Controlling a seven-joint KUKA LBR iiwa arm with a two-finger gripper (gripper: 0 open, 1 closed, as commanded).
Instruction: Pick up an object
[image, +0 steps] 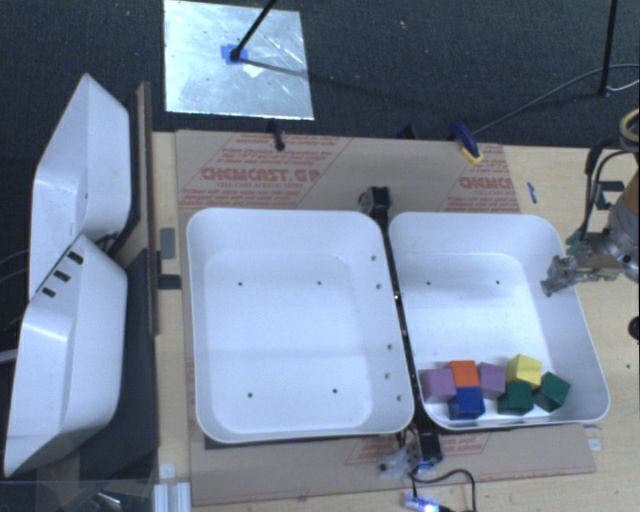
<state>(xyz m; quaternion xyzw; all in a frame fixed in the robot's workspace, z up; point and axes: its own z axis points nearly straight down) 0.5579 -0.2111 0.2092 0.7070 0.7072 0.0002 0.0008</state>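
Gripper (558, 280) seen at the right bin's (480, 240) right rim, finger state not discernible, nothing visibly held, left bin (290, 235) alongside, coloured blocks (490, 385) clustered along the right bin's near wall.

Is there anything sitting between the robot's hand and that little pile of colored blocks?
No. In the camera view, only bare white floor of the right bin separates the hand from the colored blocks clustered along the bin's near edge.
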